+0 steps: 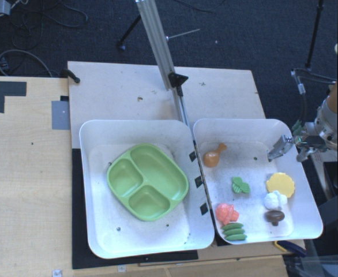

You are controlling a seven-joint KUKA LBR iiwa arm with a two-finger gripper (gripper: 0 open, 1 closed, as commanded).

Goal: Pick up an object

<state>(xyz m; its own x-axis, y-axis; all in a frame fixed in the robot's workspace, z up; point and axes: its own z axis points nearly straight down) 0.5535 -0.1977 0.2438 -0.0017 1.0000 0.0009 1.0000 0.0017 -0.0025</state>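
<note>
No readable text, label, or number appears anywhere.
</note>
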